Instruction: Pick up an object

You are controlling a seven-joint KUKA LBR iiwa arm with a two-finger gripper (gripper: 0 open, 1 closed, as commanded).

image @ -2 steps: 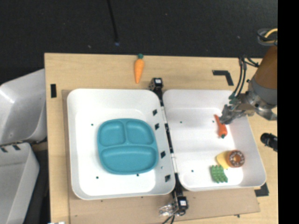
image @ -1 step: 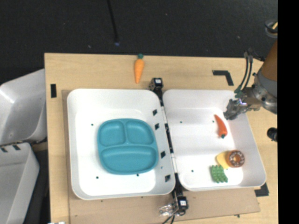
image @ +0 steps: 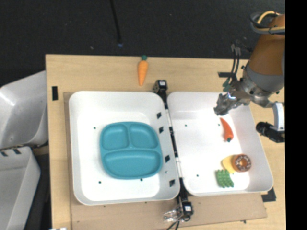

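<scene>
stage: pick not yet made | gripper (image: 223, 106) poised at right bin (image: 201, 128) far edge, grip state cannot be told, nothing seen held | red pepper (image: 226, 129) just below it, lying in bin | left: descent, grasp, lift

Bright, even overhead light, soft focus
We see the white bins (image: 120, 104) near glare, faint shadows beneath their rims, darkness beyond the tabletop (image: 96, 71), everything slightly blurred.
</scene>
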